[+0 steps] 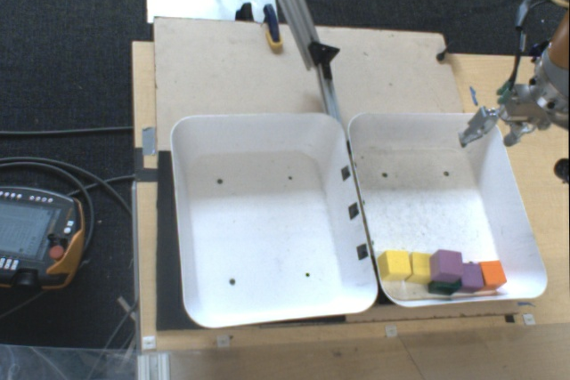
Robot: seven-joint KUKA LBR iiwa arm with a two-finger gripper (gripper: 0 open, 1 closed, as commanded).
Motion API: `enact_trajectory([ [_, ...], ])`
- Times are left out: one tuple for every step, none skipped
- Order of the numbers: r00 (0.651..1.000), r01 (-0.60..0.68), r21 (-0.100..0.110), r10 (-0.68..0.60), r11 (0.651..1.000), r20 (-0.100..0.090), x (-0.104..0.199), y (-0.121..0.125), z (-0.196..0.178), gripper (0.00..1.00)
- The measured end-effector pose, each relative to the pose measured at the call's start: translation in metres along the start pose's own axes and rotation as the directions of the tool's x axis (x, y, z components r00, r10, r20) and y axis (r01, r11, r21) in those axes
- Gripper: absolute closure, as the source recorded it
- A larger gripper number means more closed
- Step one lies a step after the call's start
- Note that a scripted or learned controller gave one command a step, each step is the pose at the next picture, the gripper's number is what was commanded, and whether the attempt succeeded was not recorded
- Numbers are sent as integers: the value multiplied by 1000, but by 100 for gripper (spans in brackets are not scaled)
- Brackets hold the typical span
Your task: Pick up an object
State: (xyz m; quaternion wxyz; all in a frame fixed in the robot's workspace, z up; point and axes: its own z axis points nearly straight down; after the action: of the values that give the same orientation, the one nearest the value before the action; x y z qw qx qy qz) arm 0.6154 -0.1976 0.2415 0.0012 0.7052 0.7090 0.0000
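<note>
Several small blocks lie along the near wall of the right bin (508, 191): a yellow block (394, 264), a second yellow block (420, 267), a large purple block (446, 262), a dark green piece (443, 287), a smaller purple block (471, 277) and an orange block (492, 273). My gripper (493, 131) hangs above the far right corner of that bin, well away from the blocks. Its two fingers stand apart with nothing between them, so it is open.
The left bin (187, 191) sits beside the right one, with a row of black clips along their shared wall. A slanted metal pole (294, 0) crosses the bench's back board. A teach pendant (36, 236) lies on the floor at left.
</note>
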Motion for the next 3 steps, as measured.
enact_trajectory([
  [1000, 4, -2, -4, 1000, -2, 33, 42, 37, 0],
  [1000, 4, 7, -4, 1000, -5, 91, 13, 107, 0],
  [1000, 0, -5, 0, 1000, -1, 86, 17, 92, 100],
])
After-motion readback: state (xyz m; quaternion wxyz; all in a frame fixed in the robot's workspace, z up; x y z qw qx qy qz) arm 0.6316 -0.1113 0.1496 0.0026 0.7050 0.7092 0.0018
